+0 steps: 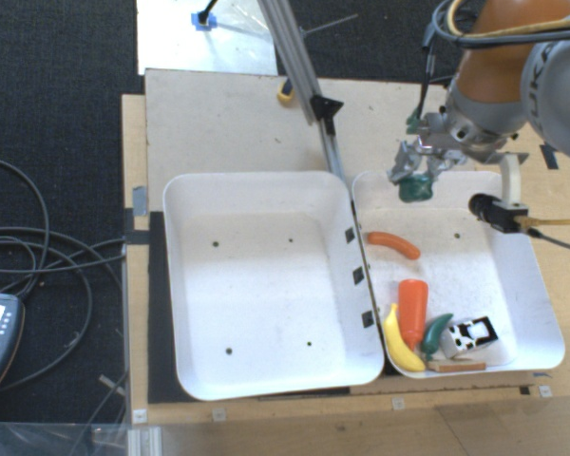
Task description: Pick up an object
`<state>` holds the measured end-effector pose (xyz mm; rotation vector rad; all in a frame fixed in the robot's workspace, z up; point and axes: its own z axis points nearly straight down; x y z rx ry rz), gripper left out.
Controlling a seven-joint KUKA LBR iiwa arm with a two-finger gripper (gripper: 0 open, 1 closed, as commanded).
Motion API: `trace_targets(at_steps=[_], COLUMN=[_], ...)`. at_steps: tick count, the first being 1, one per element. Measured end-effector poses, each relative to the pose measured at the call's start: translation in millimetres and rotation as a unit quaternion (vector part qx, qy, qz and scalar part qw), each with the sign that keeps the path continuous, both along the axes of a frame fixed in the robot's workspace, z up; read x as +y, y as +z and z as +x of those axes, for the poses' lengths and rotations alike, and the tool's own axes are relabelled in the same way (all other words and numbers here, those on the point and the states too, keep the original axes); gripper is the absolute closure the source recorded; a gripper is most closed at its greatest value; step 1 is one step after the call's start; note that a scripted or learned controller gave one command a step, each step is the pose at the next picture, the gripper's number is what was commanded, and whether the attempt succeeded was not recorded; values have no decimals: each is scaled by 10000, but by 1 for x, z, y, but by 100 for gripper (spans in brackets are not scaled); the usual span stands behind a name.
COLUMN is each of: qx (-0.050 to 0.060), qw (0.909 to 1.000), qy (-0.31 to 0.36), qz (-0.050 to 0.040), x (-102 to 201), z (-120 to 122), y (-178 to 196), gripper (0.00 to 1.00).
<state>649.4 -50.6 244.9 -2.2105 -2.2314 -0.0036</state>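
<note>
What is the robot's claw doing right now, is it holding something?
Gripper: shut on a dark green object, lifted above the far end of the right bin.

White bins (pixel 266 183); orange sausage (pixel 392 244) & cylinder (pixel 413 312), yellow banana (pixel 399 338), dark-green obj (pixel 417 189), blk/white patterned block (pixel 472 334).

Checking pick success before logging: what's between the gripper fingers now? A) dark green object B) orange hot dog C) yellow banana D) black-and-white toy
A: the gripper, above the right bin's far edge, has a dark green object between its fingers, while the banana, hot dog and black-and-white toy lie in that bin.
</note>
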Motion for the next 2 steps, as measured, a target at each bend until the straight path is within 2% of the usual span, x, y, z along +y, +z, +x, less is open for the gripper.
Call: trace_targets(at_steps=[1, 2], qx=[8, 18], qw=[10000, 10000], qy=[4, -2], qz=[3, 0], x=[48, 92], z=[-29, -51], y=[7, -5], gripper=[100, 100])
